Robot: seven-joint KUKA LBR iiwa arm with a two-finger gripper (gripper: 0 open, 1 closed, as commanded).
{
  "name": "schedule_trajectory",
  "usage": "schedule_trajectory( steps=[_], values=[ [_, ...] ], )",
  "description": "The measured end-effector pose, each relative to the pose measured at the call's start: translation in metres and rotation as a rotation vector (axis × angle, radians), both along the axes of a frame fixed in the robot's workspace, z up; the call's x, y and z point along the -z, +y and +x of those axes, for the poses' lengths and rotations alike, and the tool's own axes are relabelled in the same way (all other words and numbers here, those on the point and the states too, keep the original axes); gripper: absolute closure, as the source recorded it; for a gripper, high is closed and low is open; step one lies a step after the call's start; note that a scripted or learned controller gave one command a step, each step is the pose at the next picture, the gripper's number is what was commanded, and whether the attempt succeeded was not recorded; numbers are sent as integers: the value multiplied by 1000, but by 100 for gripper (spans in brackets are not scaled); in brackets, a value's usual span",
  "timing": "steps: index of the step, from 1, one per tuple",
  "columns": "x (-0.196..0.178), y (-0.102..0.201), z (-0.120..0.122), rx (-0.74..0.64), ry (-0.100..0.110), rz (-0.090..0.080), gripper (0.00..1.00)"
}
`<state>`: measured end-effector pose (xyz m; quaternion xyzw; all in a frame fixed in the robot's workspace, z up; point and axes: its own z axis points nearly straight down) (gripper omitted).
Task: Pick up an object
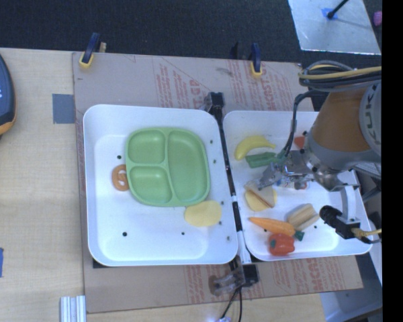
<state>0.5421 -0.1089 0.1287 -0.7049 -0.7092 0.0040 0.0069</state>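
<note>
The sandwich wedge (260,197) sits mid-right in the right bin (322,250), just below-left of our claw (277,175), and honestly we can't tell the claw's state.

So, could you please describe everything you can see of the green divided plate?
The green divided plate is pale green, plastic-looking, rounded-square, with three compartments: two small on its left, one long on its right. It lies flat, slightly rotated, in the left bin. A pretzel touches its left edge; a yellow chip-like piece sits at its lower right corner.
</note>
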Motion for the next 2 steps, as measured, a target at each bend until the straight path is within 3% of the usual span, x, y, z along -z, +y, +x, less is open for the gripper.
schedule_trajectory(
  steps=[1, 2],
  values=[
    [32, 11, -12, 3, -7, -3, 0],
    [37, 17, 39, -1, -16, -4, 0]
  ],
)
